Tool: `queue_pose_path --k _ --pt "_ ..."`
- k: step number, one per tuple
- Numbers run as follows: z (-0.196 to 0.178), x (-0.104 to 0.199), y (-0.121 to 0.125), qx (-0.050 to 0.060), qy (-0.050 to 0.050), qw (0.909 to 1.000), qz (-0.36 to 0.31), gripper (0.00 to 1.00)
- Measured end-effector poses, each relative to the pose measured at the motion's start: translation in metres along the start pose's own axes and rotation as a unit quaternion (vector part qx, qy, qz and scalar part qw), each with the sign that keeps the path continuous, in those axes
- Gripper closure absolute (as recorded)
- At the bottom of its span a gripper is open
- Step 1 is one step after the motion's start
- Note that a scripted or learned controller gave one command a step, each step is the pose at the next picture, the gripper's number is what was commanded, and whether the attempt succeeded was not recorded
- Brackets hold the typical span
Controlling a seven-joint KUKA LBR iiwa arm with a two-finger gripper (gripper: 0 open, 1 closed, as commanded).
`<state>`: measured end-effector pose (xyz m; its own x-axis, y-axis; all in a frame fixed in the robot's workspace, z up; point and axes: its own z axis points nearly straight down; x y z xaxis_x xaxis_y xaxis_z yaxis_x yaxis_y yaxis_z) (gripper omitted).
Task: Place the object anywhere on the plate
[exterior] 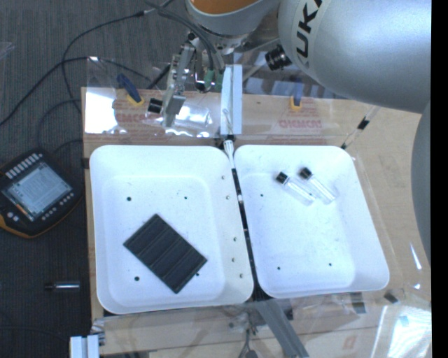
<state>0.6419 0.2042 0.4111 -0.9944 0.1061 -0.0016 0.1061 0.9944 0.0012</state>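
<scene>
The arm (357, 42) fills the upper right of the camera view as 1 large, smooth grey body, its rounded casing bearing part of the maker's black lettering. To its left, at the top edge, sits the orange band (222, 5) inside a grey ring, seen almost end-on, so the wrist points steeply downward toward the far side of the bench. Below that ring hangs the gripper (203, 84), a cluster of metal brackets, cables and a long pale upright bar, raised and holding nothing that can be made out.
</scene>
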Motion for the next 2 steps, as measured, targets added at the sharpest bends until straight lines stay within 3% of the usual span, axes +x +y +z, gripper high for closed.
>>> queue_pose_path --k 1,2 --pt "-0.0213 -0.02 0.031 0.001 0.0 1.0 -0.008 1.0" --pt "-0.0292 -0.0217 0.0316 0.0 0.0 1.0 -0.007 1.0"
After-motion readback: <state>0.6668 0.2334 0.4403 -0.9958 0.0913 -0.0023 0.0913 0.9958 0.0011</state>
